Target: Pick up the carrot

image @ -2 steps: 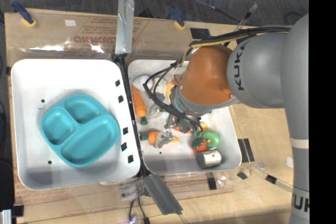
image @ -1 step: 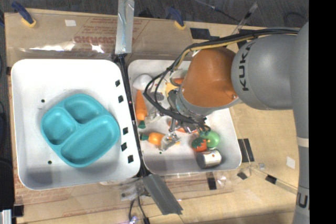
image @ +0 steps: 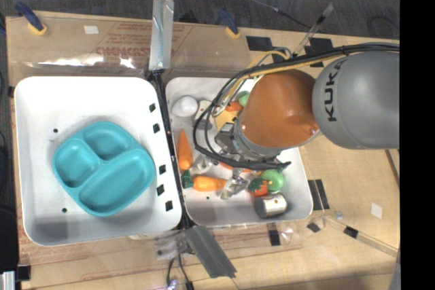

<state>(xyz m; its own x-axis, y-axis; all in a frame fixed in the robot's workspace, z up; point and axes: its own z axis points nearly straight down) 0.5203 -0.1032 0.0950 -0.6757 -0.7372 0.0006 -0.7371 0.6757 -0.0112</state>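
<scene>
The grey arm (image: 353,98) with its orange band (image: 279,112) hangs over the right bin (image: 224,217), closest to the lens and covering much of what lies beneath. Below it, the gripper (image: 234,185) sits low among the clutter. You cannot tell from this angle whether it is open or closed, and nothing is visibly held.

The carrot (image: 207,183) lies on the bin floor just beside the gripper, on its left in the camera view. Its long axis runs roughly across the bin, with the green top (image: 188,180) pointing toward the dividing wall. It is short, bright orange and tapered, and looks like a smooth toy. You would likely need to shift left and close across its narrow width.

A second long orange piece (image: 183,149), possibly another carrot, lies along the left wall, pointing away from the first. A green ball (image: 273,178) and a silver can (image: 270,205) crowd the other side, and a white ball (image: 183,105) rests in the far corner.

The left bin (image: 41,98) holds a blue divided plate (image: 102,166).
</scene>
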